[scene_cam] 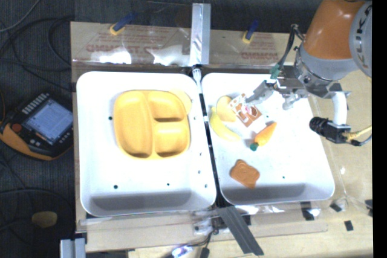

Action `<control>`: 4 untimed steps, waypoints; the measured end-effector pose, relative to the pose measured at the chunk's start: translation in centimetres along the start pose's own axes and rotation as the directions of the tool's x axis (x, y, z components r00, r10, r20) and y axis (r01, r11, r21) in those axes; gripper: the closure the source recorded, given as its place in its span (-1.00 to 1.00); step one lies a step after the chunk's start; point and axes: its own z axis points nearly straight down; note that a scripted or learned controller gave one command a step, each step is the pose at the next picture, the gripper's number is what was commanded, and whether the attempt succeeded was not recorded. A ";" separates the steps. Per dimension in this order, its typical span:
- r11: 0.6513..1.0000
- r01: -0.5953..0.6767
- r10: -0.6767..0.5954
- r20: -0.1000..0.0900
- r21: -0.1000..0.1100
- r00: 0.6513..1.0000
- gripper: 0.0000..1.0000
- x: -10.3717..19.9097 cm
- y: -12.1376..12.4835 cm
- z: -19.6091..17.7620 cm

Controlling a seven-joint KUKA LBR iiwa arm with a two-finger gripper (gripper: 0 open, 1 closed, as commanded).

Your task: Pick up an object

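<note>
The right bin (302, 184) holds a yellow banana-shaped toy (222, 121), a small white and orange packet (245, 111) lying on it, an orange carrot (264, 133) with a green end, and a brown toast-like piece (244, 173). My gripper (273, 95) hangs over the bin's upper middle, just right of and above the packet. Its two fingers are spread apart, open, with nothing between them. The left fingertip (259, 92) is close to the packet's upper corner.
A yellow divided plate (151, 122) lies in the left bin (97, 190). A raised wall (207, 130) separates the two bins. A black cable part (326, 125) hangs off the arm over the right bin's right edge. A handheld controller (39, 124) lies on the floor at left.
</note>
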 end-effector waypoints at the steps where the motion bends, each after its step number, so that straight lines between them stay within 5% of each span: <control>1: 0.996 0.093 -0.093 0.000 0.000 0.996 -1.00 -5.5 -2.1 7.7; 2: 0.995 0.096 -0.096 0.005 -0.014 0.995 -1.00 -7.2 -0.4 15.7; 3: 0.995 0.096 -0.096 0.004 -0.016 0.995 1.00 -7.2 -0.3 14.9; 4: 0.989 0.147 -0.147 0.001 -0.002 0.989 1.00 -3.4 -1.1 3.6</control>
